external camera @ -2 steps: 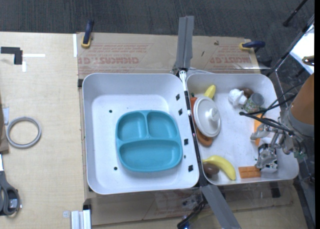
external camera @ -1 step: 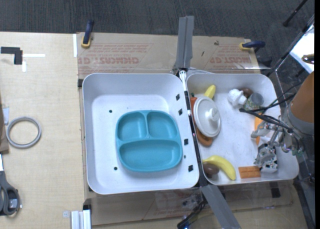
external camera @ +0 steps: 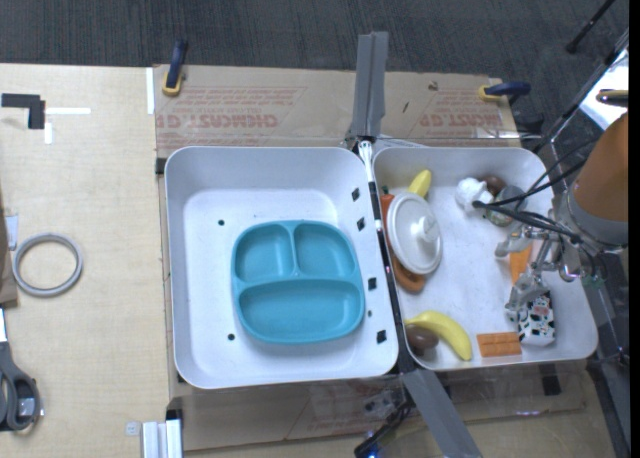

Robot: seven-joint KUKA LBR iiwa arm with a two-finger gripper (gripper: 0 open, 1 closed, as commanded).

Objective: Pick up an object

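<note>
The right bin [external camera: 470,156] holds several small things. A yellow banana [external camera: 446,332] lies by the front wall, with a dark brown piece [external camera: 422,344] on its left and a flat orange block [external camera: 498,345] on its right. At the front right lies a black-and-white spotted toy [external camera: 539,321]. My gripper [external camera: 524,289] hangs low over the right side of this bin, just above the spotted toy, with an orange piece [external camera: 517,265] beside it. The wrist and cables hide the gripper's tip.
A white lid [external camera: 415,233] rests on an orange dish [external camera: 406,273] against the right bin's left wall. A small yellow piece [external camera: 420,183] and a white and brown toy [external camera: 478,191] lie near its back. The left bin [external camera: 190,246] holds a blue divided plate [external camera: 297,281].
</note>
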